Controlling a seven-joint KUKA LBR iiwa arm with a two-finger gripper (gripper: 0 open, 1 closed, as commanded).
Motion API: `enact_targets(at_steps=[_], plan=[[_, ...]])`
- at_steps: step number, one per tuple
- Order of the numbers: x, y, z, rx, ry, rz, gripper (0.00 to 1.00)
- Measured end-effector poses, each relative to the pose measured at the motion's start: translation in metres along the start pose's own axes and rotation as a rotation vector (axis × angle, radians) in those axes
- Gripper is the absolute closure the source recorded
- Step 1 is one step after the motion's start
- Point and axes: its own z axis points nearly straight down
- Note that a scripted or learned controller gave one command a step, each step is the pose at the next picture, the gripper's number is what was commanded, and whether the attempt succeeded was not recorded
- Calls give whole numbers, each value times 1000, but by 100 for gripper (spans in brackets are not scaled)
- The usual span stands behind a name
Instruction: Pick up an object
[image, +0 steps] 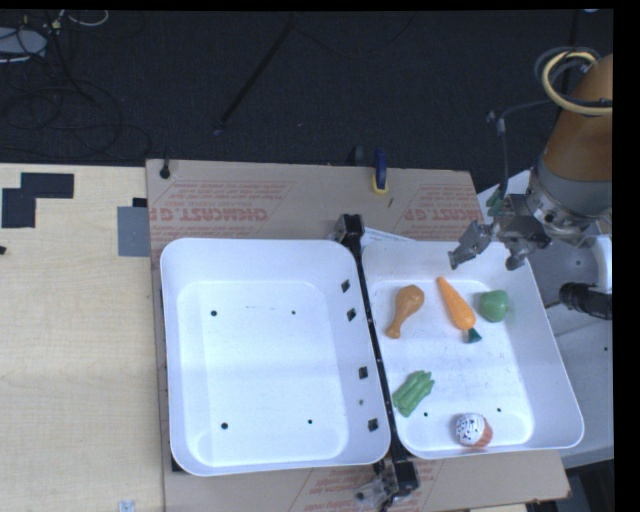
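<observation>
Bins sit side by side on the bench: the left bin (262, 360) and the right bin (520, 380), which carries all objects. Arm (580, 130) enters from the right; its gripper (490, 250) hovers over the right bin's far edge, fingers spread apart, gripping nothing. Carrot (456, 305) lies near the bin's far end, long axis diagonal, green tip pointing toward the near right. Drumstick (404, 310) lies just left of it, green vegetable (412, 392) nearer, green ball (492, 305) right, speckled ball (470, 430) nearest.

Left white bin (190, 300), cardboard sheet (250, 205), blue clamp (380, 170), black cables (60, 60)
</observation>
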Motion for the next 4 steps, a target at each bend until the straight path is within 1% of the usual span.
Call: enact_targets(at_steps=[1,2,3,4], plan=[[-51,-26,145,-1,0,1,0],[-53,-27,133,2,1,7,100],[-77,-59,24,-2,-1,1,100],[-45,-28,-172,-12,-4,-3,100]])
